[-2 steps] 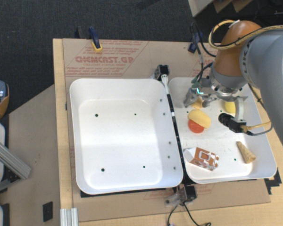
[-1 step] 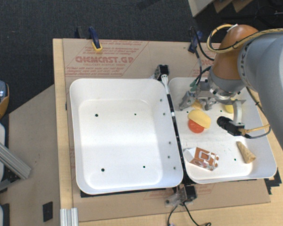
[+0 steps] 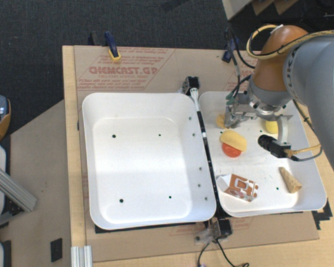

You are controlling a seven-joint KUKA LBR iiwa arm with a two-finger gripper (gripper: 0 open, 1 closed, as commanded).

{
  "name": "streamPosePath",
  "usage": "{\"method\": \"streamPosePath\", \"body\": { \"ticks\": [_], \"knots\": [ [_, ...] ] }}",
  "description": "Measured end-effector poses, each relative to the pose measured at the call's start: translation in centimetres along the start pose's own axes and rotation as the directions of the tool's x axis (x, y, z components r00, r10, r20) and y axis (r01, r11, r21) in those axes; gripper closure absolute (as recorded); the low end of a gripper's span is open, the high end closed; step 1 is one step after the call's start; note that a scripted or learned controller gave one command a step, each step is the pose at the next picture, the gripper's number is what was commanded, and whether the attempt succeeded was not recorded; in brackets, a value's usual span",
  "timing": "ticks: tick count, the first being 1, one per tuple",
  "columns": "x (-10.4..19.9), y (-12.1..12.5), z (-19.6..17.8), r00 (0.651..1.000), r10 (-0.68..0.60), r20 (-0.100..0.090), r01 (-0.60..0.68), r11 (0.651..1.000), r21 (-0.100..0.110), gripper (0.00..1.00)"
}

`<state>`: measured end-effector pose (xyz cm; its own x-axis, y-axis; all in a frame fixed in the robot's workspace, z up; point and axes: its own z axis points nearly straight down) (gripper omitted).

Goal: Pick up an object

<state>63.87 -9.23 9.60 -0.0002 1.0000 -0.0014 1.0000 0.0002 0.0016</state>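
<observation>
My gripper (image 3: 232,119) reaches down into the right bin (image 3: 312,196), near its back left part. Just in front of it lies a yellow and red rounded object (image 3: 233,142), very close to the gripper tip or touching it. A small yellow piece (image 3: 221,120) sits right beside the gripper on its left. Another yellow object (image 3: 271,127) lies to its right, partly hidden by the wrist. I see nothing lifted off the bin floor.
A brown and white patterned packet (image 3: 240,187) lies at the right bin's front left, and a tan wedge (image 3: 290,179) at its front right. The left bin (image 3: 139,160) stands alongside, with a black divider (image 3: 203,141) between the two bins.
</observation>
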Motion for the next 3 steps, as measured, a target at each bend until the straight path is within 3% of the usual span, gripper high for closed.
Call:
{"method": "streamPosePath", "body": {
  "ticks": [1, 2, 3],
  "knots": [
    [0.0, 0.0, 0.1, 1.0, 0.0, 0.0, 0.0, 1.0, 0.001, 0.0],
    [0.1, -3.9, 1.2, 1.0, 0.002, -0.003, -0.002, 1.0, 0.008, 0.0],
    [-5.6, -2.5, 1.1, 1.0, 0.004, 0.003, -0.004, 1.0, -0.002, 0.0]
  ]
}}
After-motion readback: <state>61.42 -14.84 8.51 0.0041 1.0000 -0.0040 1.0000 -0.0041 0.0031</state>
